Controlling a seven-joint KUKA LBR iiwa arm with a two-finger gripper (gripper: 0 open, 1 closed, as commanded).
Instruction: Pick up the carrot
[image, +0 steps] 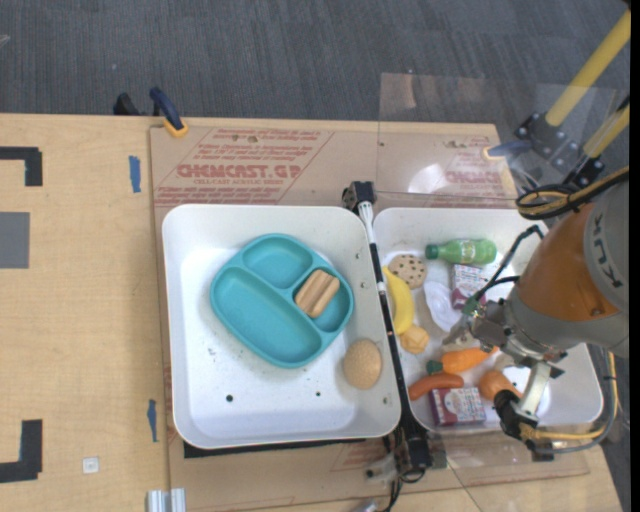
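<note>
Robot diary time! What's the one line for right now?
phase: reaching | gripper: over right bin, above carrot | carrot: lying in bin, not lifted | left bin: teal plate

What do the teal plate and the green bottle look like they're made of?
The teal plate looks like moulded plastic: one even colour, a soft matte sheen, and rounded ridges dividing its compartments. The green bottle, lying on its side in the right bin, also looks like plastic, glossy and perhaps slightly translucent; at this size I can't tell for sure.
</note>
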